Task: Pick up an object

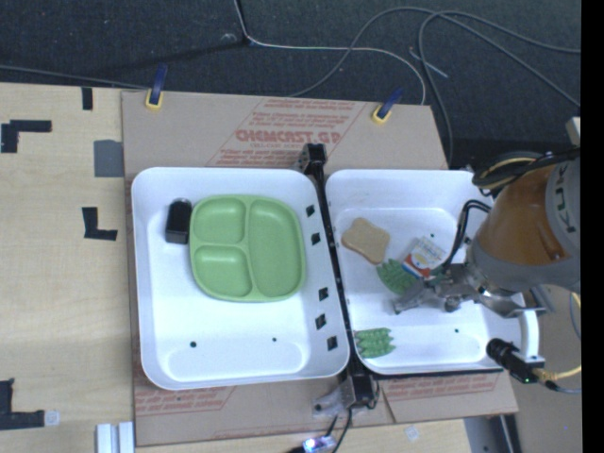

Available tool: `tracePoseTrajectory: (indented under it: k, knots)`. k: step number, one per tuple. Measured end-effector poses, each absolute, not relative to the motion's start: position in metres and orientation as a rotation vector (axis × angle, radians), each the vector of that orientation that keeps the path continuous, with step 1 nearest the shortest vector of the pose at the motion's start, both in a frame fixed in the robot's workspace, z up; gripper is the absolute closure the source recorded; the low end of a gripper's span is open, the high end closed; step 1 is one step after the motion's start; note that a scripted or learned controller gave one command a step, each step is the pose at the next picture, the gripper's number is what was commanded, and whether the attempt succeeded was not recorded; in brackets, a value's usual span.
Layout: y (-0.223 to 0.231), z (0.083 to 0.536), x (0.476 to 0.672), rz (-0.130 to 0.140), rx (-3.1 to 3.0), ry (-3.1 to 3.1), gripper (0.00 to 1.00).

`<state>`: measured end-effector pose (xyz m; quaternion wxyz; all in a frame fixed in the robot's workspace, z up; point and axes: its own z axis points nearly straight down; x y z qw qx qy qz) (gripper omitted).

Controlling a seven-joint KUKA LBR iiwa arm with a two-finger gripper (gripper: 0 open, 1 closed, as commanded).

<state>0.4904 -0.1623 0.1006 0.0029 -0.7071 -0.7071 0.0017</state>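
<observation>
- Two white bins side by side on the surface [57,281]: left bin [156,347], right bin [462,347], black divider strip between them.
- Left bin: green sectioned plate [248,248] near centre, three compartments; small black block [178,221] touching or just beside its 9 o'clock edge.
- Right bin: tan bread-slice-shaped item [366,241] at about 10 o'clock of the bin; green leafy item [393,275] just below it, near centre; small white packet with red and blue print [423,256] just right of the leafy item; green bumpy item [375,343] against the bin's 7 o'clock corner.
- Arm [528,229] enters from 3 o'clock, orange band visible above the wrist, body over the right bin's 3 o'clock side.
- Tool [408,302] is low in the right bin, fingers pointing toward 9 o'clock, tip just below the leafy item and close to the packet.
- Tool state: cannot tell whether spread or pressed together; the grey fingers blur into one shape. Nothing clearly seen between them.
- Cardboard sheet [283,130] with red print lies under both bins; cables [377,36] run across the dark floor at 12 o'clock.
</observation>
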Motion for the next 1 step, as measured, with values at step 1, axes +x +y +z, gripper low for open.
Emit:
tracePoseTrajectory:
  k: [1]
  knots:
    - [-0.162,0.1135,0.4913,0.002,-2.217,-2.22,1.0]
